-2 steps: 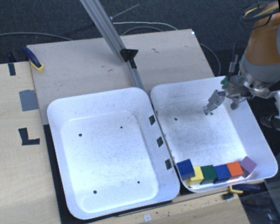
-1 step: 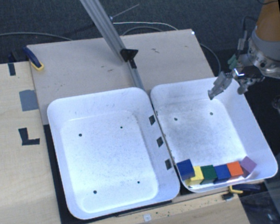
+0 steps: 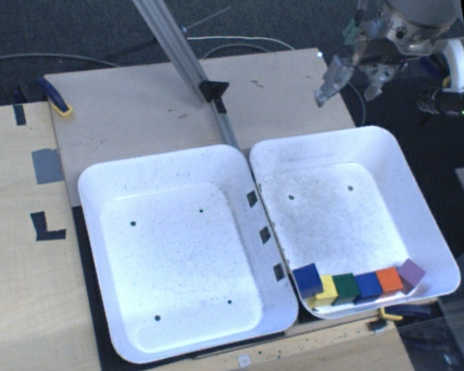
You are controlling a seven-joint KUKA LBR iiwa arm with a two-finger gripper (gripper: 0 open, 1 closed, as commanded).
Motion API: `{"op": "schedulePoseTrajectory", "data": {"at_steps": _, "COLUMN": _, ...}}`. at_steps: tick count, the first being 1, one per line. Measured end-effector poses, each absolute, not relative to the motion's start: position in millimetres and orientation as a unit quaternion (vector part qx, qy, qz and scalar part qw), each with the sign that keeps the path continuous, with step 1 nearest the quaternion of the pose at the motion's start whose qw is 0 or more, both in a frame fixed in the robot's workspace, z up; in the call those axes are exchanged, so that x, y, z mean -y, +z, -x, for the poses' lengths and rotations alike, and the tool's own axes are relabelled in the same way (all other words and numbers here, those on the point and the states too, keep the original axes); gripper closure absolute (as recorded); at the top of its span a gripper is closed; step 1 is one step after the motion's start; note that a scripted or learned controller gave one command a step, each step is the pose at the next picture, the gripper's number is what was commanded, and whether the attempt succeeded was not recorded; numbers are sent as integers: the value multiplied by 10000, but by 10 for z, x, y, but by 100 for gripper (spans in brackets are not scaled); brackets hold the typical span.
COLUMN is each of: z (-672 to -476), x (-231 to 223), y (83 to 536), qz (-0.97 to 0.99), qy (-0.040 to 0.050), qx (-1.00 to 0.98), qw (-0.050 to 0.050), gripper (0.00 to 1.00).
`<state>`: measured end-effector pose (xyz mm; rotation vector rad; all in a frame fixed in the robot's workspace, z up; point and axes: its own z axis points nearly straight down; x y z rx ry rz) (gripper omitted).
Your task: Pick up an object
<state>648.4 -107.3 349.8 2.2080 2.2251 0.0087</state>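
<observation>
A pale wooden bench carries two shallow white plastic bins side by side. The grey two-finger gripper hangs above the bench beyond the right bin's far right corner, fingers spread apart and holding nothing. Small coloured blocks, blue, yellow, green, orange and purple, line that bin's near edge, towards its near right corner. The left bin sits alongside.

A slanted metal rail is seen crossing the tan board behind the bins. A blue and yellow clamp is fixed at the board's far left corner. Cables are laid beyond it.
</observation>
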Motion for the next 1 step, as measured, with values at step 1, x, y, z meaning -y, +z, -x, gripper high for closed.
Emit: {"op": "schedulePoseTrajectory", "data": {"at_steps": 1, "z": -6361, "x": 1150, "y": 5414, "qz": -7061, "qy": 22, "qx": -7081, "qw": 38, "gripper": 0}}
